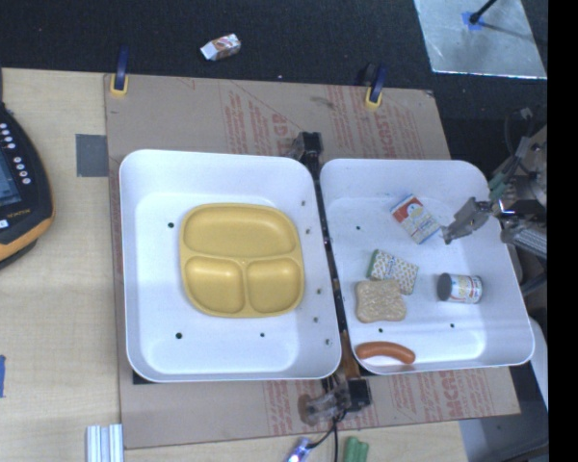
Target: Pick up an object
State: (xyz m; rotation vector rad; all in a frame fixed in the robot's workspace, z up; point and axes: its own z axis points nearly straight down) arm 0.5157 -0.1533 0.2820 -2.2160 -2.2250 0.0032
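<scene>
Hovering over the right bin (501,349), fingers (459,227) beside a small carton (415,218).

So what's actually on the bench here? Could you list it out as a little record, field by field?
left bin: one yellow divided plate
right bin: small carton, patterned packet, bread slice, small can, sausage
gripper: above right bin's right side, near the carton, holding nothing visible
bench left edge: orange and black control pad

Tool (459,224) is dark grey metal, slim and angular; behind it sits pale, boxy wrist hardware.
</scene>
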